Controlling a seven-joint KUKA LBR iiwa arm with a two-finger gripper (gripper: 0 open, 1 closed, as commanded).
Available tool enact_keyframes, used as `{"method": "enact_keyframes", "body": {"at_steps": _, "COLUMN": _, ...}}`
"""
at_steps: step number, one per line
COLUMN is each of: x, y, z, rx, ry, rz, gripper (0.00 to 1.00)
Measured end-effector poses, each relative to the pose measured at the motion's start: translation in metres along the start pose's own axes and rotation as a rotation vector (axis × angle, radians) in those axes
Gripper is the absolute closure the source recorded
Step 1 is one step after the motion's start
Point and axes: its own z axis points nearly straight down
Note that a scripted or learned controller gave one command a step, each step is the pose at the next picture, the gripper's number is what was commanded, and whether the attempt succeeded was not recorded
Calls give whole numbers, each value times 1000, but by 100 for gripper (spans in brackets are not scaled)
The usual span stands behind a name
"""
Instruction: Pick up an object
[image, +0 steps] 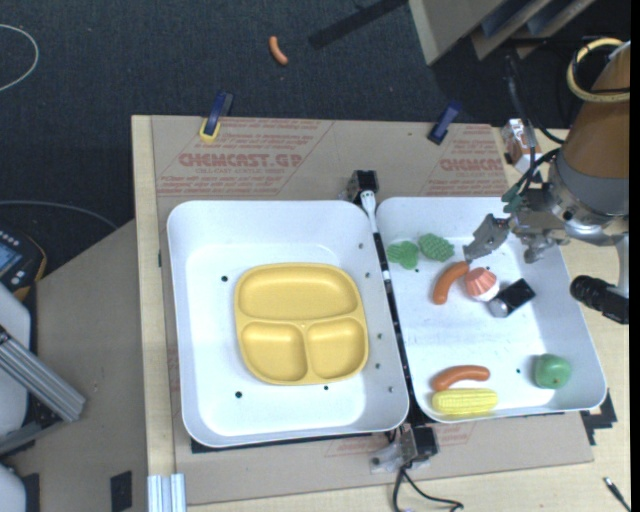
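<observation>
A: Where's the claw (487, 262) right now?

B: Over the right bin (560, 330), toward its back half, coming in from the right edge. One grey finger slants down near a small pink and white toy (482, 284); a black piece (514, 297) lies just beside that toy, and I can't tell if it's part of the claw or a loose thing.

A: Open or closed?

B: I cannot tell from this angle. Nothing is visibly caught between its fingers, so I'd judge nothing is picked up yet.

A: What's nearest to grab?

B: The pink and white toy, with an orange sausage (448, 282) touching or nearly touching its left side. Two green pieces (420, 250) sit nearer the bin's back edge. At the front edge lie another sausage (460, 377) and a yellow corn cob (464, 402), with a green ball (551, 371) in the front right corner.

A: So how to do it well?

B: Pick one target and centre on it. The toy and sausage crowd each other, so the fingers should straddle only one. The yellow tray (300, 322) in the left bin (200, 300) is well apart and no concern.
</observation>
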Motion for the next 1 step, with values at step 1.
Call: {"method": "enact_keyframes", "body": {"at_steps": 1, "x": 0, "y": 2, "z": -7, "rx": -13, "ry": -2, "rz": -3, "gripper": 0}}
